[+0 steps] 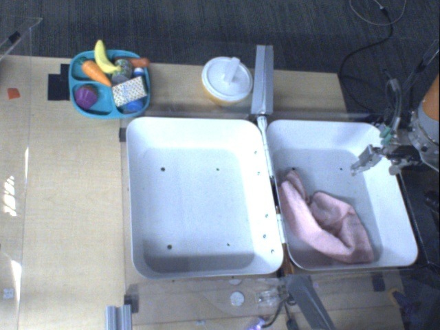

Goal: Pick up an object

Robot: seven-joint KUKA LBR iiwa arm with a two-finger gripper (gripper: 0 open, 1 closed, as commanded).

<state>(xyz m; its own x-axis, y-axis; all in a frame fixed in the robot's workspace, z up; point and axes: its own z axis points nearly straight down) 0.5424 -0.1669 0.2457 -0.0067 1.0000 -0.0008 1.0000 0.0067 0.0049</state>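
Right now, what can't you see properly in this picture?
- Arm: cut off by the right edge of the camera view.
- Gripper: small and blurred over the right bin, so its state is unclear.
- Blue tray: some of its small toys are too tiny to name.
- Pink cloth: its folds hide anything beneath it.

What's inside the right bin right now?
The right bin holds one crumpled pink cloth, lying toward its near left side. Anything beneath the cloth's folds is covered. The gripper hangs over the bin's far right part.
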